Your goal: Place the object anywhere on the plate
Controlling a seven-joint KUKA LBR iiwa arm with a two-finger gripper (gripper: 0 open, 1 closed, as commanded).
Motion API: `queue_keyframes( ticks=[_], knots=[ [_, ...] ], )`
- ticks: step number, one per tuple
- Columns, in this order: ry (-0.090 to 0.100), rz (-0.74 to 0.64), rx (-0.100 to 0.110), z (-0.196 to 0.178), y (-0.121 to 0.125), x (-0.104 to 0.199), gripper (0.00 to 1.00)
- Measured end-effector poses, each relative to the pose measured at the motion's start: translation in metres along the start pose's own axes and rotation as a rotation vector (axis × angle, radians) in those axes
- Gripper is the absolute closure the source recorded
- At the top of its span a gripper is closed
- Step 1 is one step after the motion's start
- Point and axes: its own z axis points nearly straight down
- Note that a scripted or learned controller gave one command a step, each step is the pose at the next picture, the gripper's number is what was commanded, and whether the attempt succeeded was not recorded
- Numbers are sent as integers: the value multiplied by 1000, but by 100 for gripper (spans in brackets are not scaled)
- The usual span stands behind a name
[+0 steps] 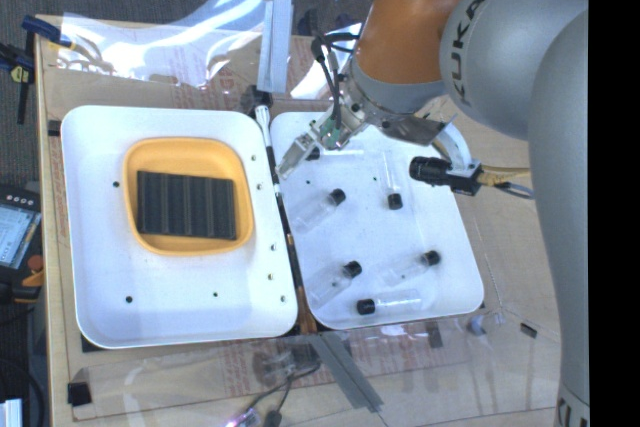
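Note:
A yellow plate (150, 155) with a dark ribbed middle lies in the left white bin (95, 285). Several clear vials with black caps lie scattered in the right white bin (455, 225), among them one (331, 201) near the bin's centre left and another (392, 193) to its right. My gripper (303, 149) hangs low over the far left corner of the right bin, close to the divide between the bins. It is apart from the nearest vial, and I see no vial in it. The arm's orange band and grey wrist hide the bin's far edge.
More capped vials lie toward the near side of the right bin (351, 270) (428, 259) (366, 306). A black cable fitting (440, 173) juts over the right bin. Crumpled clear plastic (170, 50) lies behind the left bin.

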Motion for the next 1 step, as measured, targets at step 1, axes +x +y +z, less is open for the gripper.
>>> queue_keyframes(
  ticks=[1],
  knots=[
    [0,0,0,0,0,0,0]
  ],
)
